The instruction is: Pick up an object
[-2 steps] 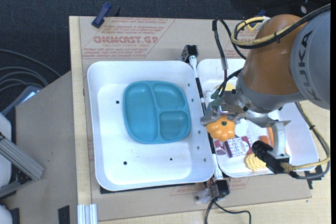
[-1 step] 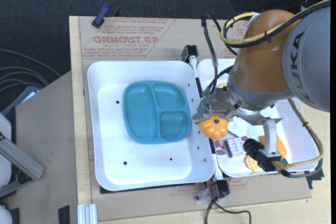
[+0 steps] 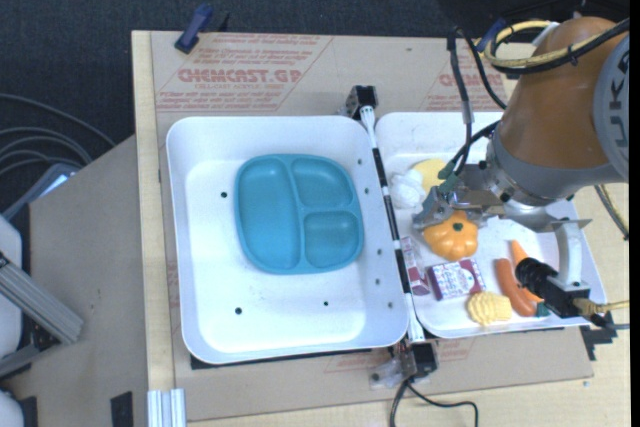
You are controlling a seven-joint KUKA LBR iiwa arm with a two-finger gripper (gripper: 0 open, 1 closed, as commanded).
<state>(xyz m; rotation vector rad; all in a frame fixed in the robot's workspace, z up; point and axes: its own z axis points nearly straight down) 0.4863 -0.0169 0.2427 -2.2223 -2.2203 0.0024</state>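
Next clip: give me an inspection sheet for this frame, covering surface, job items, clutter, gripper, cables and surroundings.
Surface: two white bins side by side, left bin, right bin, on a printed board.
Job's things: orange pumpkin toy, yellow corn, carrot, small packet, white ball, all in the right bin.
Clutter: blue divided plate in the left bin.
Grippers: gripper low over the pumpkin toy; grip cannot be judged.
Cables: black cable along the arm.
Surroundings: dark carpet, blue clip at the board's edge.
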